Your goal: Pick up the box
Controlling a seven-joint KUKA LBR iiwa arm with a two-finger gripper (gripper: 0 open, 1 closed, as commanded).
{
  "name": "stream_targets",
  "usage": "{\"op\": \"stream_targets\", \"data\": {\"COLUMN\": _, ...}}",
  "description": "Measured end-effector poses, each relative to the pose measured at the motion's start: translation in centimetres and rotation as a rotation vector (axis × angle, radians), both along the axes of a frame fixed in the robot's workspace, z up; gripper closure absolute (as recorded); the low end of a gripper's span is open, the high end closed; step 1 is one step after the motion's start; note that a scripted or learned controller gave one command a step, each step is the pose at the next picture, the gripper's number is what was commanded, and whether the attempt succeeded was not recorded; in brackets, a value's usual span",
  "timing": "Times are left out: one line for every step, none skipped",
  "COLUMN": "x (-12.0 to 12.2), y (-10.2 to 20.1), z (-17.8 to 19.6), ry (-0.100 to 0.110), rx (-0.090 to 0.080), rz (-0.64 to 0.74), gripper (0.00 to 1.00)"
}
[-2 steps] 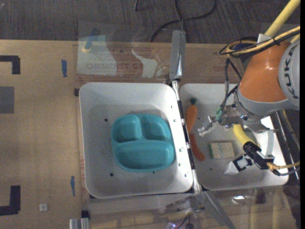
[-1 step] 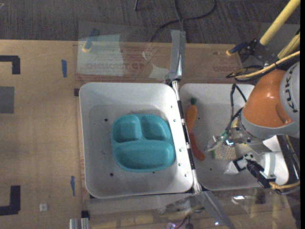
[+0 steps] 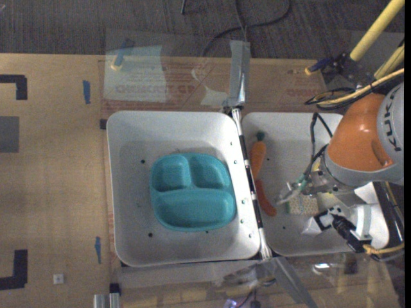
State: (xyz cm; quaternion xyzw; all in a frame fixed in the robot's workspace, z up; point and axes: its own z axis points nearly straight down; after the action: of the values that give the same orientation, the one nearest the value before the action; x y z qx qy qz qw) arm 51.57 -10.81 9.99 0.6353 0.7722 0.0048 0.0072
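Reaching arm (image 3: 366,140): bent low over the right bin (image 3: 282,124).
Gripper (image 3: 302,191): just above the box (image 3: 302,204); cannot tell its grip.
Carrot (image 3: 259,172): left, by the wall.
Tray (image 3: 191,191): left bin (image 3: 122,172).

Lighting is even and moderately bright, from overhead. The two white bins (image 3: 128,172) read near overexposed, with soft shadows along their inner walls. A clear plastic sheet (image 3: 138,72) shows faint glare. Overall focus is soft; the arm (image 3: 363,140) appears slightly blurred.
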Motion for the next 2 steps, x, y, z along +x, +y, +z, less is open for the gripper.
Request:
{"op": "stream_targets", "data": {"x": 1.5, "y": 0.7, "z": -1.2, "ry": 0.006, "rx": 0.0, "rz": 0.005, "gripper": 0.0}}
{"op": "stream_targets", "data": {"x": -3.4, "y": -0.1, "z": -1.2, "ry": 0.008, "rx": 0.002, "rz": -0.038, "gripper": 0.0}}
